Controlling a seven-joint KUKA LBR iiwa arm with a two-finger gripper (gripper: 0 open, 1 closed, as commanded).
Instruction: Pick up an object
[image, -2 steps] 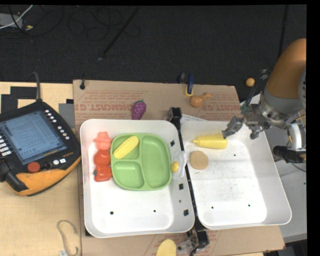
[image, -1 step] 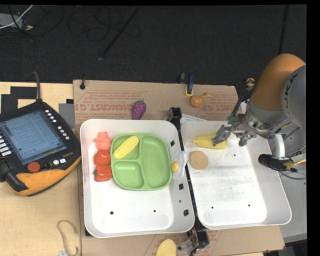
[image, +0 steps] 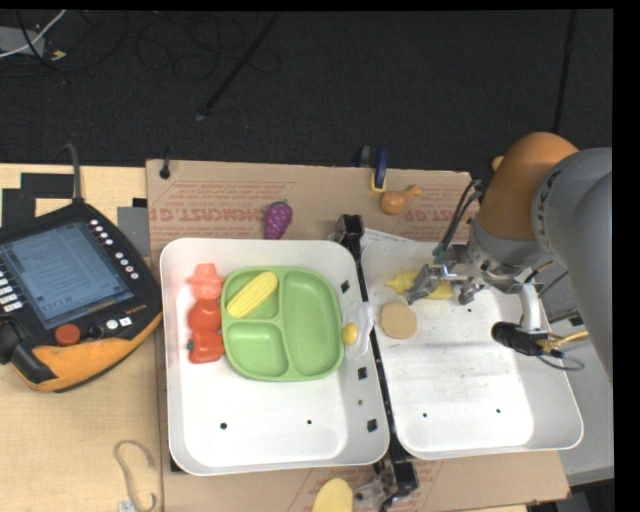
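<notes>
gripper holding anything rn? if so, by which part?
Cannot tell. The gripper is low in the right bin, right over a yellow object, beside the tan round piece. No grasp is visible.

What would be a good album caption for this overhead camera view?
Claw hovers over the right bin near a yellow toy and tan disc.

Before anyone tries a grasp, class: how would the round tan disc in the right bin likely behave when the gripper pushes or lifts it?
The tan disc lies flat, so it probably slides on the smooth right bin floor rather than rolling. Its low profile may give the gripper little to pinch. It looks like a light toy, though weight is uncertain.
</notes>
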